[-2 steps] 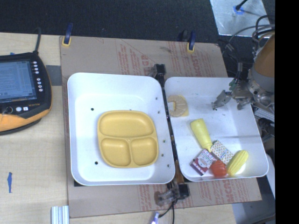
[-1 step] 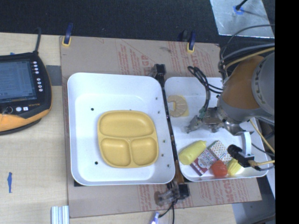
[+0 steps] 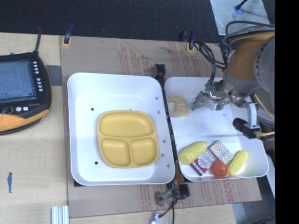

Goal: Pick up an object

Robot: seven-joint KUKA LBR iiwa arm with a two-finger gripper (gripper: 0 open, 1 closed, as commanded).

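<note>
Beige, flat and probably soft: the cookie-like piece [image 3: 178, 106] is our nearest candidate, lying just beside the gripper [image 3: 210, 101] toward the bin divider, apart from the tips. We read the fingers as spread, nothing between them, hovering over bare floor of the right bin [image 3: 205, 125].

Handling guess: light, low profile, may crumble or flex, so we'd pinch across its width from above, near the middle.

Further off, toward the near wall, sit a yellow lemon-shaped toy [image 3: 192, 152], a small printed packet [image 3: 211, 156], a red tomato-like piece [image 3: 219, 169] and a corn cob [image 3: 238, 162], crowded and touching. Smooth plastic, likely slippery.

Left bin [image 3: 84, 92] holds a yellow divided plate [image 3: 127, 137], well apart from the hand.

Hard to make out: fingertip height above the floor, and wrist detail behind the cabling.
</note>
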